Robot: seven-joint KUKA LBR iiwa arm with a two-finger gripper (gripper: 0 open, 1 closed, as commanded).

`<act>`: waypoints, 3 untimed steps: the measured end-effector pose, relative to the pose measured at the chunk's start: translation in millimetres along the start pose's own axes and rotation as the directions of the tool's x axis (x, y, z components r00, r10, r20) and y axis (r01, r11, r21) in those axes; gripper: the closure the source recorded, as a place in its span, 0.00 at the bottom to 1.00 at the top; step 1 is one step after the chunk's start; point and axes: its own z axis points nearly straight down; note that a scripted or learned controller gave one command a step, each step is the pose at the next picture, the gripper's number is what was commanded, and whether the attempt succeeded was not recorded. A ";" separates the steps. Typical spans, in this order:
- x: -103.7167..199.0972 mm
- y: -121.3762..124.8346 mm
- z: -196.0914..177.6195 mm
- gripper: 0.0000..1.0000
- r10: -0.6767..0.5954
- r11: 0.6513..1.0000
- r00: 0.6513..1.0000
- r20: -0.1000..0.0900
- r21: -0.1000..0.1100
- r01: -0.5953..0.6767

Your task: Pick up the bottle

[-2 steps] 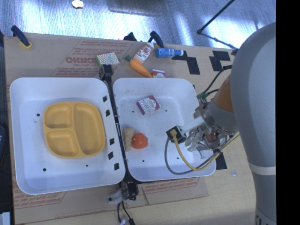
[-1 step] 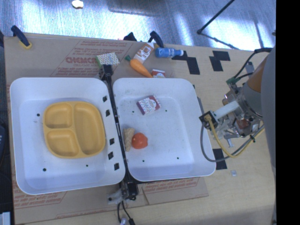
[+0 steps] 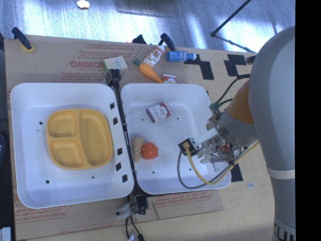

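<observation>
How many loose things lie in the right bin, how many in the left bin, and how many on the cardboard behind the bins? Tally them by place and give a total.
Right bin: 3 — red-and-white carton, tomato, tan bread piece
Left bin: 1 — yellow divided plate
Cardboard behind the bins: 4 — blue bottle, carrot, orange-and-white bottle, small patterned packet
Total: 8

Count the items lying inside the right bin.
3: a small red-and-white carton near the middle, a tomato by the left wall, a tan piece touching it. The arm may hide more.

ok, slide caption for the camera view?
Gripper over the right bin; blue bottle lies outside on the bench.
</observation>
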 end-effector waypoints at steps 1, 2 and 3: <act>-11.7 28.9 -109.2 1.00 -0.001 1.000 1.000 -0.003 -0.003 0.001; -4.8 -1.9 -3.2 1.00 0.017 1.000 1.000 0.000 0.000 -0.017; -11.6 28.6 -51.4 1.00 0.013 1.000 1.000 -0.002 -0.002 -0.013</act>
